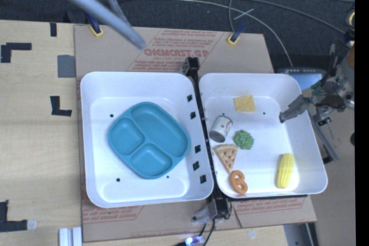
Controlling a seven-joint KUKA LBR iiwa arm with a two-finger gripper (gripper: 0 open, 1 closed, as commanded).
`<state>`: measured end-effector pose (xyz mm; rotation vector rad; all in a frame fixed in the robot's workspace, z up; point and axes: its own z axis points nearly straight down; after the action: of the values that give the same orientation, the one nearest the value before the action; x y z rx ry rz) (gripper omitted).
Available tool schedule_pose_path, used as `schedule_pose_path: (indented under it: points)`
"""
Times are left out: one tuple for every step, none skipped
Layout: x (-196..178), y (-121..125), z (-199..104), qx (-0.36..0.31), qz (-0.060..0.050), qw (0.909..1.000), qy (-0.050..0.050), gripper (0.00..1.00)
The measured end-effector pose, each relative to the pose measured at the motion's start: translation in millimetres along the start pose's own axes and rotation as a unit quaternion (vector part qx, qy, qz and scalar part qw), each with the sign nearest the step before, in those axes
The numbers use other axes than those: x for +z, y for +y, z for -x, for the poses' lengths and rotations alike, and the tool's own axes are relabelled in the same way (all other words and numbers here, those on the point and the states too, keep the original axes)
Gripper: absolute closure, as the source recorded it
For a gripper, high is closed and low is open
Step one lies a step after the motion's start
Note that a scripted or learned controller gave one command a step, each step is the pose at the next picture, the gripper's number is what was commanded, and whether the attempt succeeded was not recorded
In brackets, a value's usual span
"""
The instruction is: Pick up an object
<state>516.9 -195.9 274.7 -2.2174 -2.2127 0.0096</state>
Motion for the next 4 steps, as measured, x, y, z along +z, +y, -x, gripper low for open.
schedule_pose_path:
  points:
    - [-5, 2, 0, -0.002, 0.005, 1.0, -0.001, 0.0]
    - [41, 8, 0, -0.002, 0.003, 1.0, -0.001, 0.0]
    - [105, 11, 0, -0.002, 0.002, 1.0, 0.0, 0.0]
    - [154, 2, 2, -0.001, 0.002, 1.0, -0.001, 0.0]
